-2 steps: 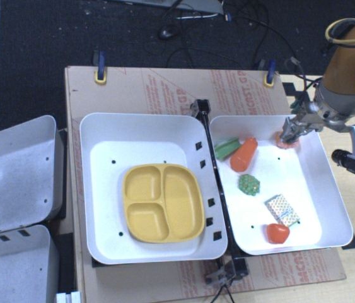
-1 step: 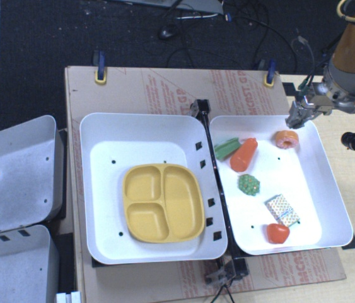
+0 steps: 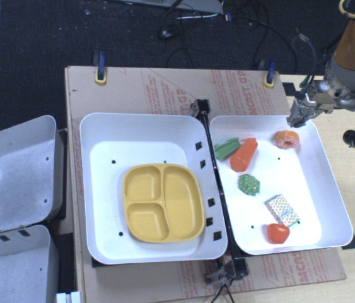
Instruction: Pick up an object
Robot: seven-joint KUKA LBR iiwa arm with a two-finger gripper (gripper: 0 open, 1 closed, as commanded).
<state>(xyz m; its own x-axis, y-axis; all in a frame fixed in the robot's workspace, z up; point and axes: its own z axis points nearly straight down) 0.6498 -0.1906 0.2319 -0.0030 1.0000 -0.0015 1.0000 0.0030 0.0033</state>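
Now the arm [image 3: 354, 49] reaches in from the right, and its tool [image 3: 299, 117] hangs over the far right corner of the right-hand bin [image 3: 328, 182], just above and beside a small orange, doughnut-like piece [image 3: 286, 139]. Whether the tool is spread or closed, I cannot tell; it reads as a dark cluster at this slant, and nothing shows in its grip. So this looks like the approach step, with the pick not yet made. The likeliest target is that orange piece, lying near the bin's far wall. Further along the bin floor lie a green strip [image 3: 227, 148] touching a red-orange carrot shape [image 3: 244, 154], a knobbly green lump [image 3: 249, 185], a patterned little box [image 3: 282, 209] and a red piece [image 3: 278, 233] near the front rim. The left bin [image 3: 101, 169] carries a yellow divided plate [image 3: 163, 202], well apart from the action. Next move, I reckon: centre over the orange piece, drop straight down, and mind that wall, which leaves little room on that side.
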